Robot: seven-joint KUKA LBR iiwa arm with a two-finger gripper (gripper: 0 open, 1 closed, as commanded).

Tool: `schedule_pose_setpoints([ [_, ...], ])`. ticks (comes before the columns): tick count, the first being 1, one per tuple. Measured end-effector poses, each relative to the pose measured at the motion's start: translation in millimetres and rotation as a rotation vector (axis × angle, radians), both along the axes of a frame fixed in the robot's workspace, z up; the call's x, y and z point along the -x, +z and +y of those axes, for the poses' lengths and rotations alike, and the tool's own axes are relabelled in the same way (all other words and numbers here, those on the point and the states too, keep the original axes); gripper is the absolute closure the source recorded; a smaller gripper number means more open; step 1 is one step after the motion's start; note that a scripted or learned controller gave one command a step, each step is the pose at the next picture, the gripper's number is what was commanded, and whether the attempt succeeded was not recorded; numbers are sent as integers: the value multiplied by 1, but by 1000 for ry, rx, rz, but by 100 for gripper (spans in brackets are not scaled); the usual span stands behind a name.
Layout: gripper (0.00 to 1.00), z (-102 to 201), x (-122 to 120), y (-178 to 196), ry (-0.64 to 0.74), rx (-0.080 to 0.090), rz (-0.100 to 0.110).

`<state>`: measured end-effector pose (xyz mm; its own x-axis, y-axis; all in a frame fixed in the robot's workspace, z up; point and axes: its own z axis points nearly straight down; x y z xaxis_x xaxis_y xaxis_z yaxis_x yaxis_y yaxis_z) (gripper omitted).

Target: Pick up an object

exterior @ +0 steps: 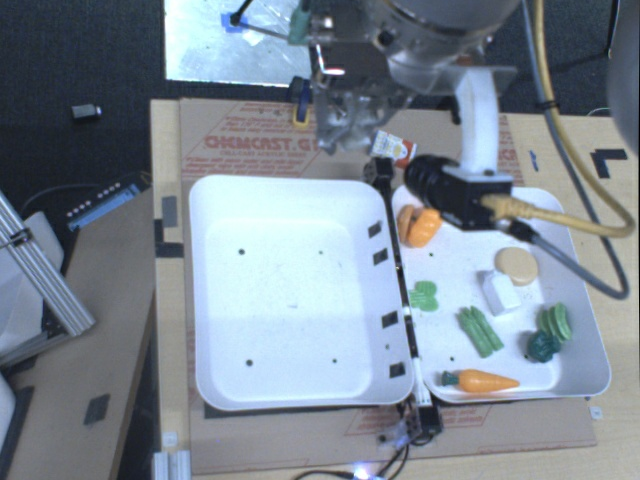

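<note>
Jaws blurred, so open or closed: cannot tell. Gripper [345, 126] hanging at 12 o'clock in the camera view, over the far edge of the bins, near where the two meet.

From the near side outward, inside the right bin [590, 368]:
- Carrot [480, 379] at 6 o'clock, lying flat along the near wall, leafy end pointing to 9 o'clock.
- Dark teal lump [542, 347] at 4 o'clock, touching a ridged green piece [556, 321] just beyond it.
- Bundle of green stalks [480, 330] at 7 o'clock from the bin's middle, lying at a slant, apart from the carrot.
- White block [498, 293] about at the middle, with a tan round disc [517, 263] just beside it toward 1 o'clock.
- Small green leafy piece [424, 295] at 9 o'clock, close to the wall shared with the left bin [290, 198].
- Orange rounded fruit [420, 225] at 11 o'clock, in the far left corner.

Farther still, a small white and orange-red thing [393, 148] just beside the gripper at its 4 o'clock, over the far corner of the right bin; held or merely close, cannot tell.

Under both bins, a printed cardboard sheet [250, 143]. Beyond it at 11 o'clock, a shiny foil panel [225, 28] on the dark floor.
</note>
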<state>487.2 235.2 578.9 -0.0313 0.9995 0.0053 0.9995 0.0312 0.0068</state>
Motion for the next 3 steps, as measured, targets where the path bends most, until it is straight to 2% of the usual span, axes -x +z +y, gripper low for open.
schedule_pose_setpoints([
  [3, 100, 0, -1, 33, 18, -3, -5],
])
